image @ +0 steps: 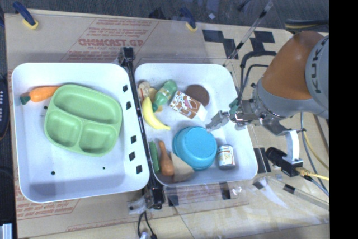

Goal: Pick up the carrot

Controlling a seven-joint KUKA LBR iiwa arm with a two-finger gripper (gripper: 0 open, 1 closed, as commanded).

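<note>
- Presently the grey two-finger tool (217, 120) hovers over the right part of the right white bin (218, 82), just above the round blue bowl (194, 147); whether it is apart or together cannot be told from this slanted view, and nothing is visibly clamped in it.
- One long orange carrot with a green stub (40, 93) lies in the far corner of the left white bin (72, 173), against the upper left edge of the green compartment tray (84, 118).
- A second, shorter orange carrot piece (165, 157) lies near the right bin's lower left wall, crowded between the bowl and a slim green piece.
- Judged from this, the left carrot is the cleaner target: open space lies on its outer side.
- A good grasp would probably close across the carrot's width at mid-length, descending clear of the tray rim and bin wall.
</note>
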